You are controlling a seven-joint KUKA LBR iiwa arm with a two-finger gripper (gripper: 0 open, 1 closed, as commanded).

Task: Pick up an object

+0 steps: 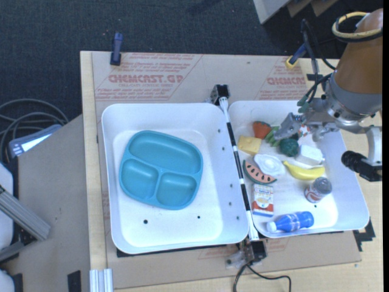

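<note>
Grey arm (355, 96), orange band up top, black cables, metal wrist

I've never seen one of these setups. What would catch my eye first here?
Probably the big blue divided plate, lying alone in the left white bin. Next, the jumble of small toy foods in the right bin: a banana, a watermelon slice and a blue bottle near the front edge. Over that bin's far side hangs the arm's gripper, close above a dark green item.
</note>
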